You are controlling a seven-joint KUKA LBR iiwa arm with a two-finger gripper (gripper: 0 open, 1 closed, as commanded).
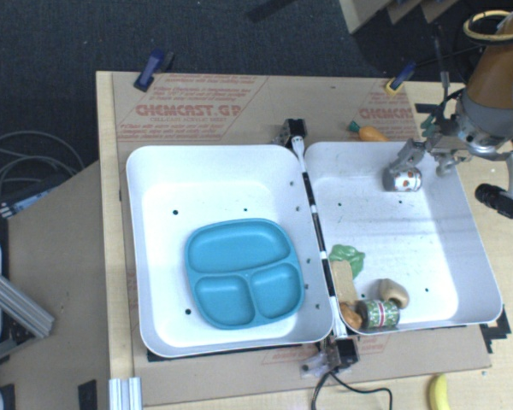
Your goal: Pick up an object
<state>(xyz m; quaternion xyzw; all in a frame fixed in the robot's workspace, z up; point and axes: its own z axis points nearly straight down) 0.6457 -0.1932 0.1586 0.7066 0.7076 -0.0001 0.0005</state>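
- Gripper [406, 171] hangs over the right bin [462, 254]'s far end; jaws pinch a small silvery ball [402, 179].
- Blue tray [244, 272] lies in the left bin [154, 229].

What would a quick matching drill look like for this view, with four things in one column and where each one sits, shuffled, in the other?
Things:
1. blue divided plate
2. green-labelled can
3. gripper
4. yellow object

Places:
A. on the bench outside the bins, at the near edge
B. far part of the right bin
C. near left corner of the right bin, among other small items
D. left bin

Pairs: 1-D, 2-C, 3-B, 4-A
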